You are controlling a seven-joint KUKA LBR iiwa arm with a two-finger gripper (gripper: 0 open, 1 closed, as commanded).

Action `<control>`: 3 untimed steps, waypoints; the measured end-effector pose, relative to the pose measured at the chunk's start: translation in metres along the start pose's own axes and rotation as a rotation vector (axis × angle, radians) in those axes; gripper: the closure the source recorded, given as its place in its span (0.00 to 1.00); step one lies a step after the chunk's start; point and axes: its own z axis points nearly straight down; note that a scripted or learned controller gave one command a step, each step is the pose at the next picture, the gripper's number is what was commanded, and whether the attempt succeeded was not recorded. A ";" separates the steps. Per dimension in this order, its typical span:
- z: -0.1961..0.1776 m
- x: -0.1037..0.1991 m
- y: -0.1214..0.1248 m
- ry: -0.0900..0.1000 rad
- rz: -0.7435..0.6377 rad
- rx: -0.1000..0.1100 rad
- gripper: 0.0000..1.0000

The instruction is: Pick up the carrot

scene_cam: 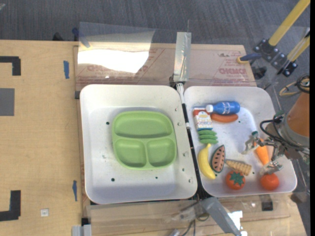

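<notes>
carrot [263, 154]: in the right bin [256, 93], right half, near the right wall; orange, sits between the two metal fingers of the gripper [264, 155].
gripper: fingers spread, one on each side of the carrot, left finger [251, 143] at upper left, the other at lower right. Contact with the carrot not resolvable at this size, so can't call it a pinch.
arm [299, 122]: comes in from the right, orange band at the frame edge, black cables looping over the wrist.
hidden/unclear: wrist and most of the arm cut off by the right edge; cables cover part of the gripper body; carrot's upper end partly masked by gripper metal; no green top discernible.
carrot axis: long axis runs roughly top-to-bottom in the view, tilted slightly, narrow end toward the lower right.
neighbours: tomato [269, 181] just below the carrot; second red fruit [236, 180] to its left; cone-shaped piece [238, 167] left of the carrot; watermelon slice [218, 158] and banana [206, 162] further left; blue bottle [224, 106] and sausage [224, 117] at the top of the bin.
left bin [93, 132]: holds a green divided plate [144, 139], well apart from the carrot.
desk [34, 132]: tan board under both bins.
</notes>
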 end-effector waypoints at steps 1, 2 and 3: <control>0.005 -0.006 0.017 0.032 0.099 -0.007 0.00; 0.005 -0.020 0.047 0.034 0.153 -0.008 0.00; -0.007 -0.025 0.046 0.023 0.151 -0.003 1.00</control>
